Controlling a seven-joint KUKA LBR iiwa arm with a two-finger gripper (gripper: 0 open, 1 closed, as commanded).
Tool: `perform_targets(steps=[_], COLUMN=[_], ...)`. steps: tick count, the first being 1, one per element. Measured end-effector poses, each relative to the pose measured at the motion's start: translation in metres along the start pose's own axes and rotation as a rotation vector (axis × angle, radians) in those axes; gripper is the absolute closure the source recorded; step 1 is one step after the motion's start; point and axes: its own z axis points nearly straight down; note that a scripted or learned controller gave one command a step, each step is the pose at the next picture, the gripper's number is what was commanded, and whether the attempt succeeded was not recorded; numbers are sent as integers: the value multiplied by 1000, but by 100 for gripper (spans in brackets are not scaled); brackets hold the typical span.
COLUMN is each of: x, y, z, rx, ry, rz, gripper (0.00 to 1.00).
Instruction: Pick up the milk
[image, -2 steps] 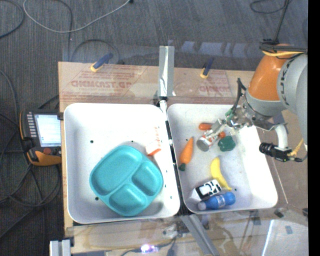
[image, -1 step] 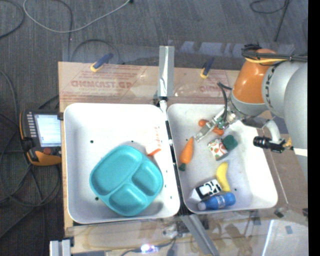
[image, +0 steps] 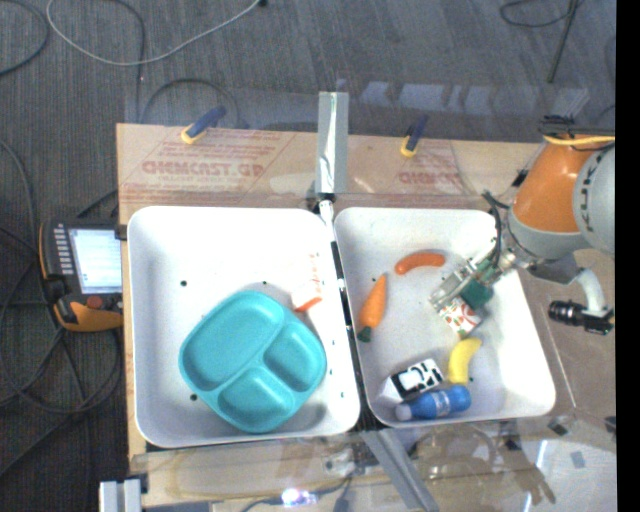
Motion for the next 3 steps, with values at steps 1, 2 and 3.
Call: perform_targets(steps=[1,2,3], x=[33,86,143], y=[-48,-53,-45], z=[-1,-1,-29], rx=[-2,1,11], ry=[-3,-7,5], rz=[128,112,133], gripper=[0,0,0])
